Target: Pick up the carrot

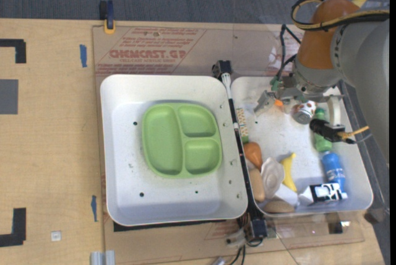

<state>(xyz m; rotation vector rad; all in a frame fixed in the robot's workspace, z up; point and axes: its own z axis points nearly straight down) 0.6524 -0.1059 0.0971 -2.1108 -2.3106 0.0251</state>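
The gripper (274,98) hangs low over the far end of the right bin (362,186), its grey fingers splayed apart, with a small orange piece showing just beside them; whether that piece is held cannot be told. The carrot (252,153), an orange tapered shape, lies against the right bin's left wall, well apart from the gripper and nearer the camera. Just beside the carrot, toward the bin's near end, sits a pale crumpled item (271,176) touching a yellow banana-shaped toy (289,172), and a tan rounded item (279,206) rests against the near wall. Along the bin's right side lie a blue bottle (333,166), a green item (323,142) and a black-and-white box (326,192). The left bin (124,195) touches the right bin along its left wall and carries a green divided plate (182,140) in its middle. Both bins rest on the brown tabletop (49,134).
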